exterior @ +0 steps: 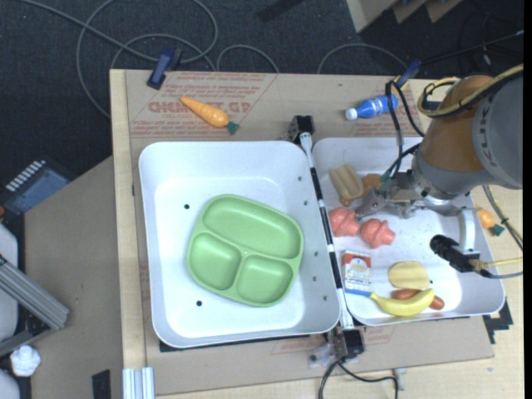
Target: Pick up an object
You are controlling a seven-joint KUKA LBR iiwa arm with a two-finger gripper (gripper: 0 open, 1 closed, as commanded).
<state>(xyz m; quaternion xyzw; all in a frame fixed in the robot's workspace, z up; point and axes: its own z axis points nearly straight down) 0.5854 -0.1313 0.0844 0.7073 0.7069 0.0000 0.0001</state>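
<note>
Toys fill the right bin (490,302), and any of them would serve as the object to pick up. Nearest the camera, a banana (404,304) lies along the front wall with a small red piece beside it and a pale yellow lump (408,274) just behind; a small carton (357,273) rests by the divider. Further back sit two pink pieces (376,233), then a tan bread-like item (346,181). The gripper (391,199) hangs low over this middle cluster, near the pink pieces, and whether its jaws are apart or together I cannot tell. Judging by this, the arm is at the reaching stage, nothing lifted. Next it must settle squarely on one toy and close. The left bin (158,173) holds a green divided plate (245,250); a carrot (208,112) lies beyond on the bench.
</note>
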